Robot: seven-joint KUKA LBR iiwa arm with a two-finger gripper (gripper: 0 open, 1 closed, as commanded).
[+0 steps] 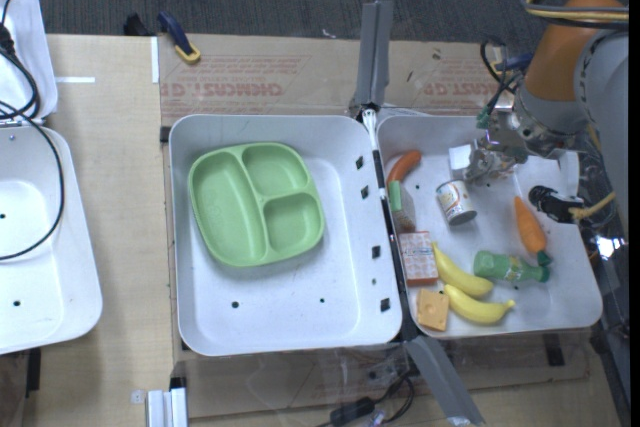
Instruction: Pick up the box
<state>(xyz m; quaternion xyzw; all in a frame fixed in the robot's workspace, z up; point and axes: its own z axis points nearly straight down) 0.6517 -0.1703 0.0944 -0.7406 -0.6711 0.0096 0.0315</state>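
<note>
Gripper [487,165]: hangs over the upper part of the right bin [580,315], just above and right of the can [456,203]; whether it is open or closed cannot be told, and nothing is seen held in it.

Box [416,255]: small, with a red and white label, lying flat against the right bin's left wall, below and left of the gripper and apart from it. Judged status: not yet picked up; reach, grasp and lift all remain.

Neighbours of the box: a slim bottle [401,205] just above it; a banana [462,275] touching or nearly touching its right side; a second banana [478,307] and an orange wedge [432,309] just below.

Further items, right bin: a sausage [403,165] near the top left, a carrot [530,225] and a green bottle [510,266] towards the right.

Open room: bare floor between can and carrot offers the likeliest path down and left. The dividing wall on the box's left leaves little side room, so an approach from above seems called for.

Left bin [200,315]: holds a green divided plate [258,203]; well apart from the work.
</note>
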